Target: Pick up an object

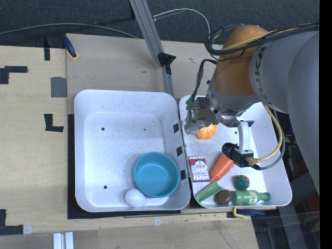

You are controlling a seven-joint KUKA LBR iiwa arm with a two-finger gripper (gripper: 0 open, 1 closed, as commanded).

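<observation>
Progress looks early: the gripper (198, 122) sits low in the right bin (277, 191), touching or just above a small orange object (207, 132). Whether the jaws are spread or pinching it, I cannot tell. Lifting remains.

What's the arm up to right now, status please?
Gripper down in right bin, directly over orange object. No grasp visible. Carrot and small box nearby.

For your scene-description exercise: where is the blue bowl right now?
The blue bowl sits in the left bin, at its near right corner, with a white ball touching its lower left edge.
</observation>
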